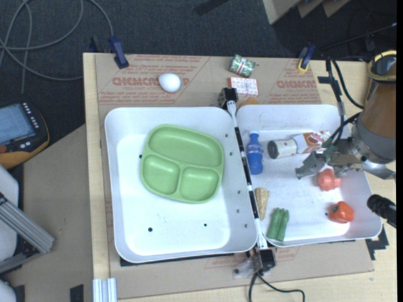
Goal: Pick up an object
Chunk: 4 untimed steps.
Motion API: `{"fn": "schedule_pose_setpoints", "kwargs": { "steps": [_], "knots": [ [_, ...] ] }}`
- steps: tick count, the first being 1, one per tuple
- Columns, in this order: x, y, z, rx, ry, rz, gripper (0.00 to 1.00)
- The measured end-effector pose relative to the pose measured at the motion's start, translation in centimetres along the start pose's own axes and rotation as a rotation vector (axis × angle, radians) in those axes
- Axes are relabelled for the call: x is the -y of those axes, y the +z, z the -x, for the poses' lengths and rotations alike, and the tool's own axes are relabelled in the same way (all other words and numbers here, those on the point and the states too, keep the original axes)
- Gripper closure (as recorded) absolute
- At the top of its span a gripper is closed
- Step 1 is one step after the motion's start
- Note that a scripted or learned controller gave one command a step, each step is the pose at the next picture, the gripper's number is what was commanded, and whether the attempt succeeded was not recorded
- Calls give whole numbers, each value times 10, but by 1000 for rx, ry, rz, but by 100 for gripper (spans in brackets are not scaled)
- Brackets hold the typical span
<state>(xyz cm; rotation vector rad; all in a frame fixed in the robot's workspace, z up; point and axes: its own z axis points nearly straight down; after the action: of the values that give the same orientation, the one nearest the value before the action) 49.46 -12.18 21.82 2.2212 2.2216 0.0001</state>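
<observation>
Arm: we see the grey arm (pixel 378 128) with its orange band entering from the right edge of the frame, its wrist above the right bin.
Gripper: we locate the gripper (pixel 313 163) in the upper right part of the right bin, its dark fingers reaching toward the left; we cannot tell whether the jaws are apart or together, since the fingers merge into one dark shape at this angle.
Right bin: we note the white bin (pixel 296 115) in the right half of the frame, touching the left bin along a central seam.
Candidate objects: we find a blue bottle (pixel 254 153) near the seam, a small dark-capped bottle (pixel 283 148) lying on its side beside it, a pinkish-orange object (pixel 327 180) just below the gripper, a red-orange object (pixel 340 212) at lower right, a green object (pixel 277 224) at the bin's lower left, and a tan cone (pixel 261 201) just above it.
Left bin: we see the left bin (pixel 126 231) holding a green divided plate (pixel 182 163) in its upper centre.
Bench: we observe a white ball (pixel 169 82) and a small green can (pixel 242 65) on the cardboard above the bins.
</observation>
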Motion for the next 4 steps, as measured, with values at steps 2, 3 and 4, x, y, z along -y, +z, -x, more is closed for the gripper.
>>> {"fn": "schedule_pose_setpoints", "kwargs": {
  "steps": [2, 3, 4],
  "knots": [
    [-62, 134, 87, 0, -1, 0, 0],
    [-32, 134, 79, -1, 1, -2, 0],
    [-34, 122, 79, 2, 1, 7, 100]
  ]
}}
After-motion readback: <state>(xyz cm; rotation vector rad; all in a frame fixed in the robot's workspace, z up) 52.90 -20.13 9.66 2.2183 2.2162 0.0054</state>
